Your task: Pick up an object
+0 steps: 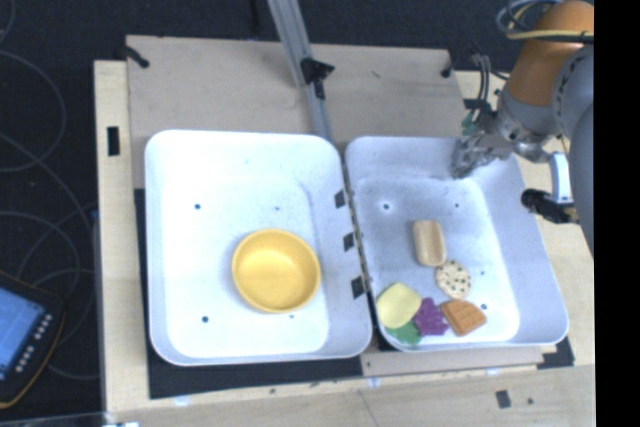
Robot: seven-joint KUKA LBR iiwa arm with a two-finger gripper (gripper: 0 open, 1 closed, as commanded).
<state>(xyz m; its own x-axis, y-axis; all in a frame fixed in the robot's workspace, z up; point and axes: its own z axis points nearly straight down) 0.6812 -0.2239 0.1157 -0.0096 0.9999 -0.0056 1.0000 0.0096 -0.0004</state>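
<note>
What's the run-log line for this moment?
arm: gripper over right bin's far edge | held: nothing seen | right bin: tan block, cookie, yellow piece | left bin: yellow bowl

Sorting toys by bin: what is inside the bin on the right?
The right bin holds a tan bread piece, a spotted cookie, a yellow piece, purple grapes, an orange piece. Anything beneath them is hidden.

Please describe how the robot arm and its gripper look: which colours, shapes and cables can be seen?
The arm is grey and rounded, with an orange band above the wrist. Thin light cables loop near the band's top. The gripper is small, dark grey and metallic, with dark wiring beside the wrist.
</note>
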